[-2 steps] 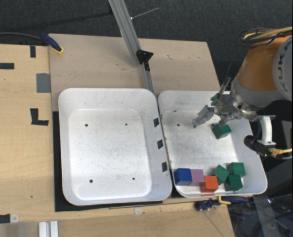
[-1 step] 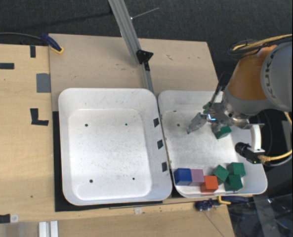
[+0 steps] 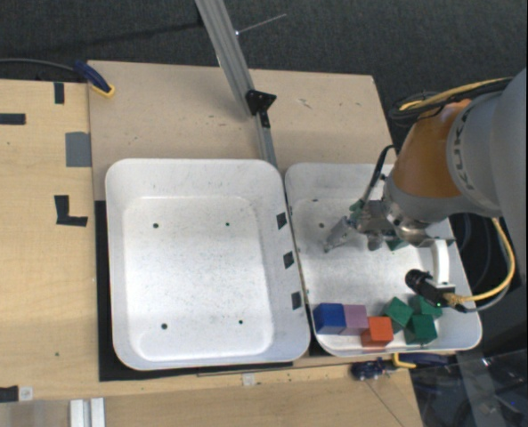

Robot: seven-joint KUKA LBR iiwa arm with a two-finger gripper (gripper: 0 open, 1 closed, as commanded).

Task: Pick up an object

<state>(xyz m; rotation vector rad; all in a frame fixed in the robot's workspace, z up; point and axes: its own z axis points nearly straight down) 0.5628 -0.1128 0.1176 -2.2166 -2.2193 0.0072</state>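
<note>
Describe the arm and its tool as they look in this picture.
The arm is a bulky rounded grey body with a wide orange band above the wrist. A yellow cable loops beside it. The tool is small, grey metal with thin fingers and teal-green parts at its base.

The arm (image 3: 477, 149) is bulky and grey, with an orange band (image 3: 428, 158). Yellow and black cables run alongside it.
</note>
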